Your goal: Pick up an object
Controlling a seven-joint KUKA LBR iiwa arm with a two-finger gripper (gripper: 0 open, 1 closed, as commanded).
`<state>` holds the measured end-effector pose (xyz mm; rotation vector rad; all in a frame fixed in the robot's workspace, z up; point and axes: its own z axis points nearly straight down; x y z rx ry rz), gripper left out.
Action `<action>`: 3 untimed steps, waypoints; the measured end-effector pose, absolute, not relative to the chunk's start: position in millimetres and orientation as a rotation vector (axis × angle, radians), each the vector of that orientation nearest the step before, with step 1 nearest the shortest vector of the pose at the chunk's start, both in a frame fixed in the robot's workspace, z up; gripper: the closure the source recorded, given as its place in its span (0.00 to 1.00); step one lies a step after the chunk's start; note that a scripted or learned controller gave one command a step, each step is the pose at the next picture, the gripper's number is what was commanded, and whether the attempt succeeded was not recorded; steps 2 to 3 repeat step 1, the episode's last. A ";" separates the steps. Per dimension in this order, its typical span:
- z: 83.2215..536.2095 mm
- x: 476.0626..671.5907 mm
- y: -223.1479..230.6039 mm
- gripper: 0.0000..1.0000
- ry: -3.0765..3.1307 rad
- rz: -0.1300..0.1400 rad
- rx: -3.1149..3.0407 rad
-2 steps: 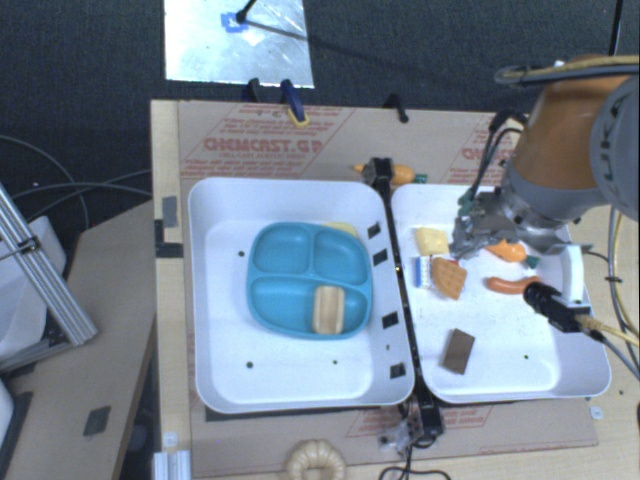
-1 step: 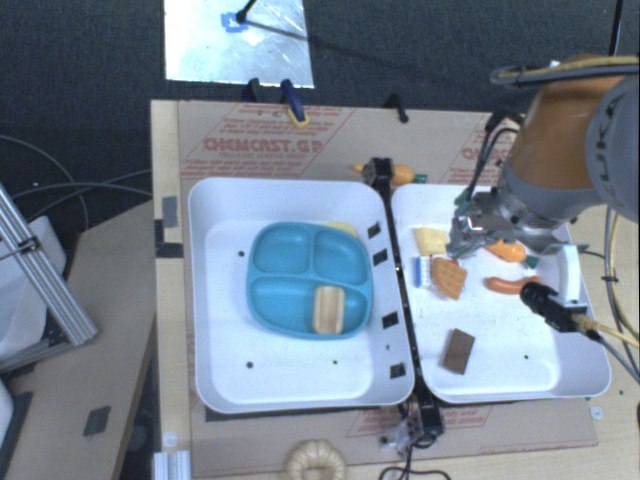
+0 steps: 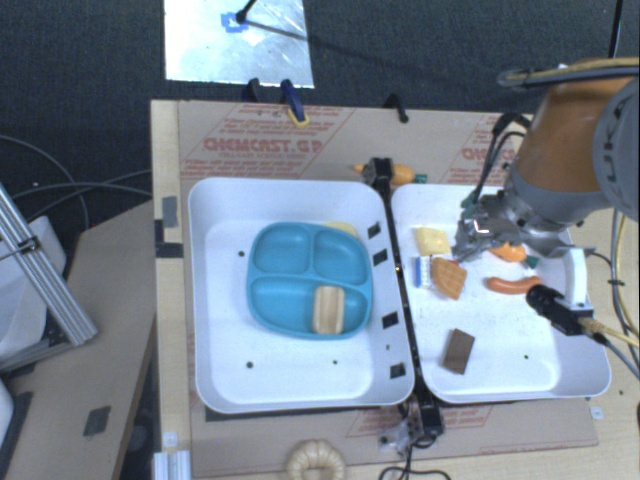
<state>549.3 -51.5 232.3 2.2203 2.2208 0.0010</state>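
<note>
Your arm (image 3: 575, 138) reaches over the right bin (image 3: 580, 368), claw (image 3: 470, 240) low beside the yellow piece (image 3: 432, 240) and orange wedge (image 3: 449, 278). You cannot tell its opening or hold; this looks like the approach, needing descent onto one item.

A: Lighting, overall?
B: Even and fairly bright, from overhead. The two white bins (image 3: 300, 388) are the lightest area, near washed out along their rims.

A: Glare?
B: A reflective sheet (image 3: 238, 28) beyond the bins shows mottled pale sheen. None noted on the blue plate (image 3: 305, 278).

A: Shadows?
B: Soft and short. A faint one lies under the arm (image 3: 575, 158), on the bin floor to its left.

A: Sharpness?
B: Moderate; small items right of the plate look soft and grainy. The dark floor beyond the bins holds little detail.
</note>
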 end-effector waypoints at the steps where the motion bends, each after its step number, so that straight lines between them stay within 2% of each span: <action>1: 216.9 559.3 -53.9 1.00 2.221 0.000 2.220; 3: 216.9 559.3 -53.9 1.00 2.221 0.000 2.220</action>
